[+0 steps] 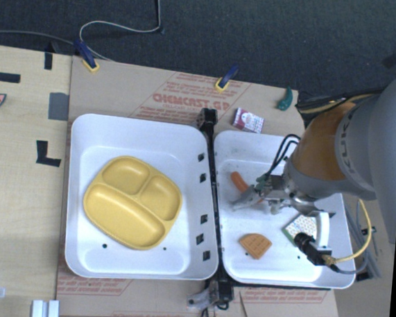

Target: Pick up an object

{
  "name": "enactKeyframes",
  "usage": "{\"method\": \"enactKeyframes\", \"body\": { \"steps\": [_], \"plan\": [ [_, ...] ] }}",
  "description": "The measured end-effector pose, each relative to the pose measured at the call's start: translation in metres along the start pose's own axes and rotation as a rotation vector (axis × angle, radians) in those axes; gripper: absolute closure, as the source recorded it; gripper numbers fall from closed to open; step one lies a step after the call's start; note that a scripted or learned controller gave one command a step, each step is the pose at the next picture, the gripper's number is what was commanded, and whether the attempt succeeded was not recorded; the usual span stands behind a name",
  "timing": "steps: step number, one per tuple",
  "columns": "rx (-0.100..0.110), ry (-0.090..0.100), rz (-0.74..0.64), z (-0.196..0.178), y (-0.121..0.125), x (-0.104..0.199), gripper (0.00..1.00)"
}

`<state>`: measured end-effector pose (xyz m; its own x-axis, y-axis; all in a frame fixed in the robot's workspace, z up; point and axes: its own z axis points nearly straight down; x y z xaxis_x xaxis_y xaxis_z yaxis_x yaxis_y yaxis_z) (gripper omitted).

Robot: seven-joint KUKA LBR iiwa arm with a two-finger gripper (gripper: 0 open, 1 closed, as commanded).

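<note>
Carrot point(239, 182) is what the small orange stick in the right bin point(270, 274) looks like, and it is taken here as the thing to be picked up. It is seen lying on the white floor of that bin, close to the wall shared with the left bin point(84, 178). The fingers point(241, 202) are held low just beside it, on the near side, and whether they are spread or pressed together cannot be told. Nothing is seen between them.

The carrot is judged to be a light toy, hard and a bit smooth, so it could roll or slip. It would best be pinched across its thin middle.

A brown waffle point(255, 245) is seen nearer in the same bin, and a checked card point(301, 228) lies to the right. A yellow plate point(132, 201) with three parts is held in the left bin.

On the brown cardboard point(156, 91) under the bins, red letters can be read as "CHEMCAST GP". A small packet point(247, 120) lies there too, but its writing is too small to be read.
</note>
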<state>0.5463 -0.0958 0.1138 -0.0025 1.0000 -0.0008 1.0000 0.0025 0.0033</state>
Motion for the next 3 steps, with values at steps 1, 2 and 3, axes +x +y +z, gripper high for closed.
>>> {"method": "enactKeyframes", "body": {
  "steps": [1,2,3],
  "plan": [
    [-0.001,-0.001,0.002,0.0276,-0.0141,0.0,0.0],
    [-0.001,-0.002,0.002,0.0179,-0.0136,-0.0005,1.0],
    [-0.001,-0.002,0.002,0.018,-0.0137,-0.0005,0.0]
  ]
}}
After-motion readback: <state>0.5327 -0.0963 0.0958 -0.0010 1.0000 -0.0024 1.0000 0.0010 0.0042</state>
